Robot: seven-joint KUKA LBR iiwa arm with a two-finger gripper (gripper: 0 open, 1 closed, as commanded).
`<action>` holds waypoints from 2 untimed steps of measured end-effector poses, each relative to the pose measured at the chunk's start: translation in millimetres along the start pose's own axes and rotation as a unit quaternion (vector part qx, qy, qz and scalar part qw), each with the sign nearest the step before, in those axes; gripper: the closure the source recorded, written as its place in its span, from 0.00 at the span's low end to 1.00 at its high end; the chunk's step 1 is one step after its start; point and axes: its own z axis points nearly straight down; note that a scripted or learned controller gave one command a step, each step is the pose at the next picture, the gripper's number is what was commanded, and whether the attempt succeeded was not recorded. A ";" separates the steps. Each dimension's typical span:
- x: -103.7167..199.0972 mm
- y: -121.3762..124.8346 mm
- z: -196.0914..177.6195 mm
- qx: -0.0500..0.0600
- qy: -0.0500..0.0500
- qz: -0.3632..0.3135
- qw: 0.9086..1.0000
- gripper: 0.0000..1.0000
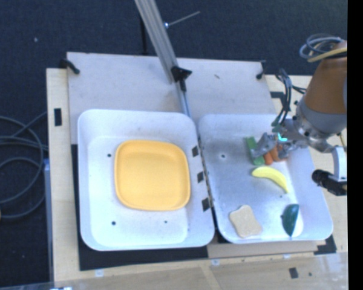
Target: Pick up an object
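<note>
In the right bin (230, 186) lie a yellow banana (271, 177), a tan slice of bread (246, 221), a teal object (290, 218), a green piece (252, 148) and an orange piece (270, 157). My gripper (273, 145) hangs low over the green and orange pieces at the bin's upper right, with the grey arm and its orange band (327, 89) rising behind it. The fingers are too small and cluttered to read, and nothing is visibly lifted.
The left bin (97, 162) holds a square yellow plate (152, 174). A slanted metal rod (157, 32) runs down to the divider between the bins. Cables (12, 162) lie on the dark floor at left.
</note>
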 end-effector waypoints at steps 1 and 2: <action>0.0 0.0 0.1 0.000 0.000 0.000 1.000 0.00; -3.2 -7.5 44.7 0.002 0.000 0.000 1.000 0.00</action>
